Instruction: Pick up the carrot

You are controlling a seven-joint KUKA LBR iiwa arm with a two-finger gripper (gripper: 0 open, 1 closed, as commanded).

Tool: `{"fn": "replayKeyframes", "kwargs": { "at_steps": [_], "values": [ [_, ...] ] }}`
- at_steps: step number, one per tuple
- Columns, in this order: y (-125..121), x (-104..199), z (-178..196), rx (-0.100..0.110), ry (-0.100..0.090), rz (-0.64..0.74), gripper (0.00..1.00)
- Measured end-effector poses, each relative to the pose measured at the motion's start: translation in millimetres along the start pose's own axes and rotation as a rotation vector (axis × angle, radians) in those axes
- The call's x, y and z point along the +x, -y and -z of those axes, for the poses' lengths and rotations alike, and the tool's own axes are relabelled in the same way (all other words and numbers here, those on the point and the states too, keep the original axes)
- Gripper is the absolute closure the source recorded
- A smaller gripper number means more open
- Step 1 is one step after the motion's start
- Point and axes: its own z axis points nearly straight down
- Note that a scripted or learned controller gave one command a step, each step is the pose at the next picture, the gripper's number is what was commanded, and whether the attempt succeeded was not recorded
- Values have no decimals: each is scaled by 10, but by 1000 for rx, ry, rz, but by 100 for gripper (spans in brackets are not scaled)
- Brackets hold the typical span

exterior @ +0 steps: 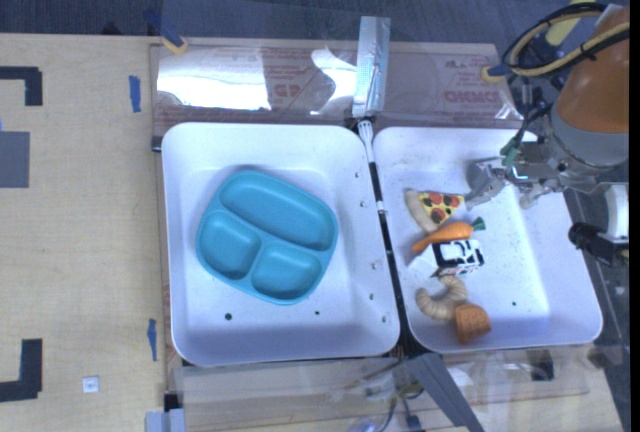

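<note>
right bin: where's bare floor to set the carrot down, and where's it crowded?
Bare floor: the right bin's right half, from the toys to its right wall, and the strip by its far wall left of the hand. Crowded: left-centre, where the pizza slice, carrot, black-and-white block and croissant run in a column.

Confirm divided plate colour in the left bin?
Light blue, plain, no pattern: the divided plate in the left bin, seen in the camera view.

In the right bin point(560, 310) I find bare floor along its right edge and near corner; down its left side the pizza slice point(435, 207), carrot point(445, 234), black-and-white piece point(459, 257) and croissant point(443, 299) crowd together, blocking my gripper point(492, 182)
</note>
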Motion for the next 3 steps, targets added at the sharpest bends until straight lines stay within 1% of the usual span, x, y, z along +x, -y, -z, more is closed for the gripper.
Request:
{"fn": "replayKeyframes", "kwargs": {
  "at_steps": [1,2,3],
  "values": [
    [-36,368,-936,-20,4,130,0],
    [313,269,-995,-35,18,278,0],
    [278,242,-875,-44,23,275,100]
  ]
}}
